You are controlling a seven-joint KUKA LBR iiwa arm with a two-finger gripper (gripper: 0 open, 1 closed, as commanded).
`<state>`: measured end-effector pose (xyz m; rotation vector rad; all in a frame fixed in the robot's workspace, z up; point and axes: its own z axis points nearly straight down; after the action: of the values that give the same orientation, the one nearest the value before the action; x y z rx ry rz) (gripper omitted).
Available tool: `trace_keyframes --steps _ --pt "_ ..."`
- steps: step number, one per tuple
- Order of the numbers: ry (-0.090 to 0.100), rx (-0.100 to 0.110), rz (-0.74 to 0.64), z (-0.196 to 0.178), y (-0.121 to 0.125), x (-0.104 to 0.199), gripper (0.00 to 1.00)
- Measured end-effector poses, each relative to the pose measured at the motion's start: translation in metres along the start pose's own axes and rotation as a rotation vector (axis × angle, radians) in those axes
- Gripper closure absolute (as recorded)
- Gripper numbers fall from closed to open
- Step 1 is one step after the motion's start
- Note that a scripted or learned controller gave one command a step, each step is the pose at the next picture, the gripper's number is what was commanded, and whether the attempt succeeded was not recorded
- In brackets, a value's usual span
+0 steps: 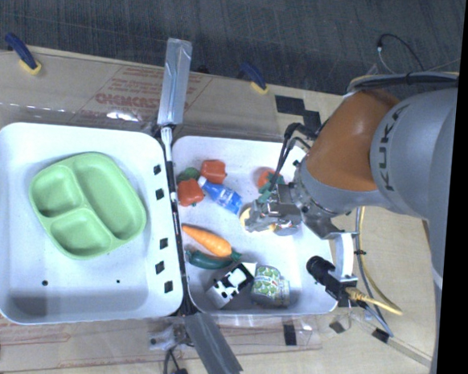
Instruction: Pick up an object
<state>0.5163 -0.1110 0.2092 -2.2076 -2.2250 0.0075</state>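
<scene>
Reaching: the grey arm (397,163) with its orange band leans in from the right over the right bin (221,150), and the claw (268,215) hangs low near the middle of that bin.
Claw state: I cannot tell how the claw is set; its metal parts blur together from above, and nothing is visibly caught in it.
Step in hand: by my reading, the descent onto a target, with the pick not yet made.
Likely target: the blue bottle (222,195), lying on its side just left of the claw, slanting down toward the claw.
Bottle looks: blue body with a paler end, slim and smooth, probably prone to rolling if nudged on its side.
Doing it well: close across the bottle's narrow width, not along its length, come straight down, and lift only once it sits firmly.
Crowding: red pieces (202,181) lie touching or just beside the bottle's far end, so a sweep from that side could drag them along.
Other candidates: an orange carrot (207,239) below the bottle, a dark green piece (204,260) under it, a black-and-white block (231,282), and a green patterned can (271,283) near the front wall.
Small red thing: a red item (265,176) sits just above the claw, partly hidden.
Left bin: it (16,286) holds a green divided plate (87,203), well apart from the claw.
Table: both bins rest on the table (381,363).
</scene>
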Motion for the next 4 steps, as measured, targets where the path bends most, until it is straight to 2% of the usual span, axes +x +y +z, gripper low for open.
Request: trace_keyframes --steps 1,2,3,4 --pt "0.0 -0.001 -0.32 0.106 -0.004 0.021 0.0" --pt "-0.002 -0.005 -0.33 0.018 -0.028 0.029 0.0" --pt "-0.003 -0.003 -0.473 0.019 0.055 0.105 0.0" --pt "-0.002 -0.001 -0.607 0.019 0.022 0.092 0.0"
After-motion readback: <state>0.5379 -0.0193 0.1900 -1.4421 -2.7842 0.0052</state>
